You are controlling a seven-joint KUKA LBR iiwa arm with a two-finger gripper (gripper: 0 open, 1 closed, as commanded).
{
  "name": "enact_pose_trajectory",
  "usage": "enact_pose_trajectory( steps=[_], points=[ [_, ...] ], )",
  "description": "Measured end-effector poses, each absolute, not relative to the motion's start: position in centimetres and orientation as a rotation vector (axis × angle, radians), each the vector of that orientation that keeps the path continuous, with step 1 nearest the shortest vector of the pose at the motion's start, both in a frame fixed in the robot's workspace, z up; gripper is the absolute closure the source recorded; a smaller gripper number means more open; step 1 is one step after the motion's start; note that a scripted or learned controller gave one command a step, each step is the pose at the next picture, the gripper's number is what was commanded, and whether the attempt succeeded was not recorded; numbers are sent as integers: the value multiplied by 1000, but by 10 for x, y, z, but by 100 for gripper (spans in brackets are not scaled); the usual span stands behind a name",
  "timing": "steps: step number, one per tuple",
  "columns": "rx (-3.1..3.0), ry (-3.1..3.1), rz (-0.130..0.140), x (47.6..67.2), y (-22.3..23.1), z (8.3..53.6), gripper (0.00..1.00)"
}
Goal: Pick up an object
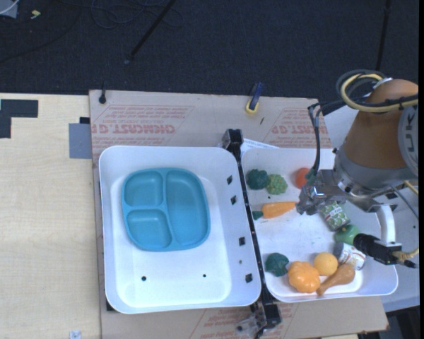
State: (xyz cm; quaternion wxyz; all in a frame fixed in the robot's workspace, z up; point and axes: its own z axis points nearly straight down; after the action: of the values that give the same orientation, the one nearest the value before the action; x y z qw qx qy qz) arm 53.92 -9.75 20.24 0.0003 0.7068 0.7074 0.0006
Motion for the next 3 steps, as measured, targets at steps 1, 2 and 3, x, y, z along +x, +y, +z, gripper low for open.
enact_pose_trajectory(
  steps=[1, 2, 3],
  points=[
    [2221, 2223, 0, 540, -98, 229, 100],
    [2218, 2231, 0, 538, -37, 233, 100],
    [2219, 2228, -2, 549, 17, 230, 100]
  ],
)
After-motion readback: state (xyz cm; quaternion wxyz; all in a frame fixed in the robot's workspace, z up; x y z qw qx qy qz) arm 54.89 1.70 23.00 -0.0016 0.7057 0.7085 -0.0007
